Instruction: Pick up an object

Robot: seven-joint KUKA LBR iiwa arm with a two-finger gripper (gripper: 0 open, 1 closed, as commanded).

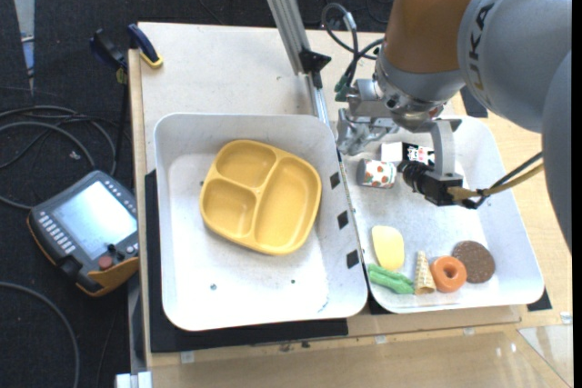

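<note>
- Camera view, right bin [509, 195]: shallow white tray, matte, rounded corners.
- Arm [473, 23]: smooth grey casing, glossy orange band, reaching over the right bin.
- Gripper [400, 161]: metal and black parts low over the far half of the right bin; whether the jaws are released or clenched cannot be told, nor whether anything sits between them.
- Cube [379, 174]: small, white with red-orange spots, just beside the gripper on its left-bin side; contact cannot be told.
- Yellow piece [388, 245]: pale, smooth, rounded, nearer the camera than the gripper.
- Green piece [389, 279]: long, bumpy, beyond the yellow piece.
- Cone [425, 273]: tan, ridged.
- Ring [448, 273]: orange, glossy, doughnut-shaped.
- Disc [475, 261]: brown, rough, round.
- Left bin [182, 286]: white, well apart from the gripper.
- Plate [261, 195]: yellow, smooth plastic, three compartments, in the left bin.
</note>
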